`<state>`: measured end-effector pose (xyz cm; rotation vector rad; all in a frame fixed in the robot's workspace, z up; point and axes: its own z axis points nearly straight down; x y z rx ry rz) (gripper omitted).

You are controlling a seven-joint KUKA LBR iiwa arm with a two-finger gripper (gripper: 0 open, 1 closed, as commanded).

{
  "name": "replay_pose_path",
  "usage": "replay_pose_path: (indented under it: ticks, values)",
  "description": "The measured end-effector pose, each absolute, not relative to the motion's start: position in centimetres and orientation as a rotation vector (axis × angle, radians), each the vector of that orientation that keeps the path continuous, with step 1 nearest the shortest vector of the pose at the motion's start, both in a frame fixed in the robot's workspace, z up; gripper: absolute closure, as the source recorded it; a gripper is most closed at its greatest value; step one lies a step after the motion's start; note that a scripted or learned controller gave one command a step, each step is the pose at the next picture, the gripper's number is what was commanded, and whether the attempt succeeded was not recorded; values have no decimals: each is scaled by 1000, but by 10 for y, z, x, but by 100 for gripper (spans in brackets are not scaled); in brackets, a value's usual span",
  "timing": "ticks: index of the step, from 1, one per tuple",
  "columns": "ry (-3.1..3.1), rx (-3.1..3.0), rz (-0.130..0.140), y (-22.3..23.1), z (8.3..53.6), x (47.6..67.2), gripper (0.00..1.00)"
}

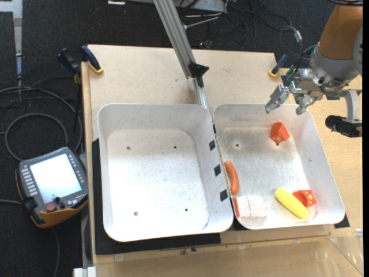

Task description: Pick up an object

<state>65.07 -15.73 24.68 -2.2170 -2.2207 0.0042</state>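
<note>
An orange-red block (pixel 279 133) lies on the floor of the right bin (pixel 326 165), in its far half and towards the right wall; it stands alone, well apart from the other pieces; nothing touches it. The gripper (pixel 290 101) hangs just beyond it, over the bin's far rim, its two grey fingers (pixel 275 101) spread wide apart with nothing between them; the block sits a little nearer the camera than the fingertips and clear of them. Above the gripper the arm (pixel 340 33) shows its orange band and grey wrist, coming in from the right edge with dark cables looped beside it.

The other toys gather at the near end of the same bin; an orange sausage (pixel 232 177) lies along the left wall, lengthwise; a white box with red print (pixel 251 208) rests in the near left corner, just below the sausage; a yellow banana (pixel 291 203) lies at a slant near the front rim, and a small red piece (pixel 305 198) touches its right end.

The left bin (pixel 109 172) adjoins the right one, their rims overlapping along the middle; its floor is speckled with dark flecks. Both bins rest on a pale wooden bench (pixel 150 74); a slanted metal rail (pixel 176 30) crosses the far side and ends at the bins' shared edge; clamps with yellow tips (pixel 92 60) grip the bench's far corners. On the dark floor to the left sits a teach pendant (pixel 53 183) with a pale screen, amid loose cables.
</note>
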Motion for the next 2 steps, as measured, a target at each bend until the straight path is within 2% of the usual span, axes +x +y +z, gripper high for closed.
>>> replay_pose_path:
  ticks: [1, 2]
  values:
    - [-2224, -2217, 2, -157, 249, 651, 0]
    - [-2218, -2218, 6, -152, 191, 642, 0]
